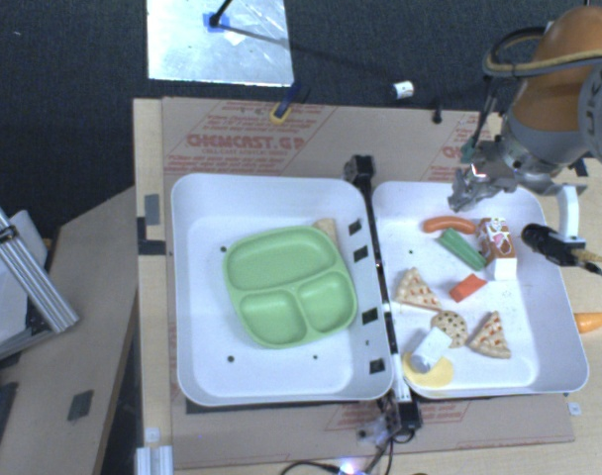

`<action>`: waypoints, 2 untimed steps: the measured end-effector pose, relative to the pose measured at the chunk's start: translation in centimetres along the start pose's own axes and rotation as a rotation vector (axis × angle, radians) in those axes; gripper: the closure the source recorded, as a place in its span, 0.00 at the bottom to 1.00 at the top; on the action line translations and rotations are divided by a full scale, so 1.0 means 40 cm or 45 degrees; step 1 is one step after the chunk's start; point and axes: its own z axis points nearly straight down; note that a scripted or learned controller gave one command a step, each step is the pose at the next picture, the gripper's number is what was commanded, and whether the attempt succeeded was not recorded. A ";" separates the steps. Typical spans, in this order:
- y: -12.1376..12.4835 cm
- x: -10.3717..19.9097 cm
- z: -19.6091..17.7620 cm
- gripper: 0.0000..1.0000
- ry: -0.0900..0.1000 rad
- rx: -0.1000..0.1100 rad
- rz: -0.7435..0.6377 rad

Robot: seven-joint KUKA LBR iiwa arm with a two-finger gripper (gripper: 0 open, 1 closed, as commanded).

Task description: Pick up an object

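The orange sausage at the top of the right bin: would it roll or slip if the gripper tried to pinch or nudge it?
The sausage looks round and smooth, like a plastic toy, so it would probably roll sideways if nudged. Its rounded sides might slip from the fingers unless pinched across the middle. It looks small and likely light, and the green stick beside it could get bumped.

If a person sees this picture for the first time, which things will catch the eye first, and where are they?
The green divided tray stands out most: it lies in the left bin. Next come the small toy foods scattered in the right bin, such as the pizza slice, the sausage and the green stick. The gripper hangs over that bin's far edge, under the orange band.
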 end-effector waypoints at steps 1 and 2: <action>0.019 0.119 -0.022 1.00 0.001 0.000 -0.006; 0.048 0.271 -0.016 1.00 0.003 0.000 -0.009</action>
